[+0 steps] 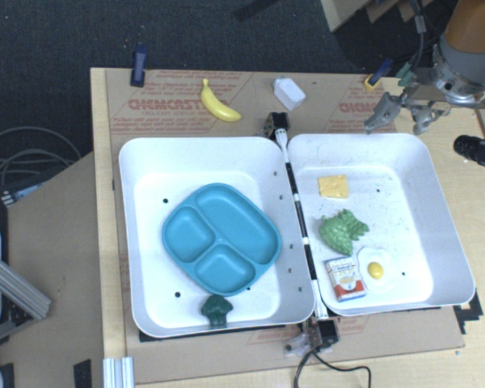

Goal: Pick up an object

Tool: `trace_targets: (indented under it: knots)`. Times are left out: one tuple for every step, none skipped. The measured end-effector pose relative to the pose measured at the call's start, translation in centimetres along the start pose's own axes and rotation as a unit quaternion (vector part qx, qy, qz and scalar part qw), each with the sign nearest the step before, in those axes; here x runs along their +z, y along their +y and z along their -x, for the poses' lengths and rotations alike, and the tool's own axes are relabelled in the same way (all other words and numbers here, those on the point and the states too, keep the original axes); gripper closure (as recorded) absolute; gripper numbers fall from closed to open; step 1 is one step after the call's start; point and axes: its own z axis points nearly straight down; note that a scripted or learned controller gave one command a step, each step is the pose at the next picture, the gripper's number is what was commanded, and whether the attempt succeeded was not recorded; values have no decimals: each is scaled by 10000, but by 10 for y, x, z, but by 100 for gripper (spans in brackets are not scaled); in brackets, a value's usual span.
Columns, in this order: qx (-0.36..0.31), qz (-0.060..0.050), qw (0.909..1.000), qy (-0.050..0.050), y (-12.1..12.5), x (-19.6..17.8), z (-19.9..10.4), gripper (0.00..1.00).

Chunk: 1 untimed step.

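Observation:
My gripper (403, 116) hangs open above the far rim of the right bin (449, 217), its two grey fingers spread with nothing between them. Below it in that bin lie a yellow cheese slice (333, 187), a green leafy toy (343, 229), a fried egg (375, 268) and a small red-and-white carton (345, 278). The left bin (137, 184) holds a blue divided plate (219, 237) and a dark green broccoli toy (217, 309) near its front edge.
On the bench behind the bins lie a yellow banana (218, 103), a small white block (289, 94) and a blue marker (138, 64). A black clamp (276, 124) sits where the two bins meet at the back. Cables lie on the floor at left.

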Motion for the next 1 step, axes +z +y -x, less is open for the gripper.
trace_targets:
  knots:
    - [-5,-12,10000,4,-58,81,-52,0]
